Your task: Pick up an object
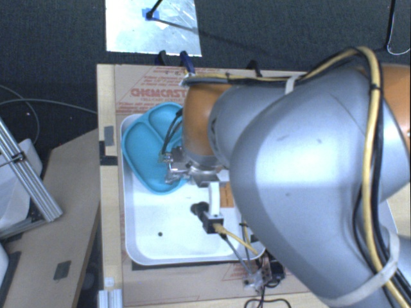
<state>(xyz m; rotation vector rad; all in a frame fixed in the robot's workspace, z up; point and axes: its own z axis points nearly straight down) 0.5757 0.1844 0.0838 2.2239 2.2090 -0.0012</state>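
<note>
A light blue divided dish [149,145] lies tilted against the far left corner of the left white bin [130,235]. My arm, with its orange band [198,122], covers the middle and right of the camera view. Below the band, the gripper [192,174] sits at the dish's right near edge, touching or just above it. A metal part of it overlaps the dish's rim. I cannot tell whether anything is held.
A small dark speck [160,234] lies on the bin floor near the front. A black piece with a yellow cable [209,222] hangs over the bin's right side. Printed cardboard [149,88] lies under the bins. A shiny foil sheet [151,19] lies behind.
</note>
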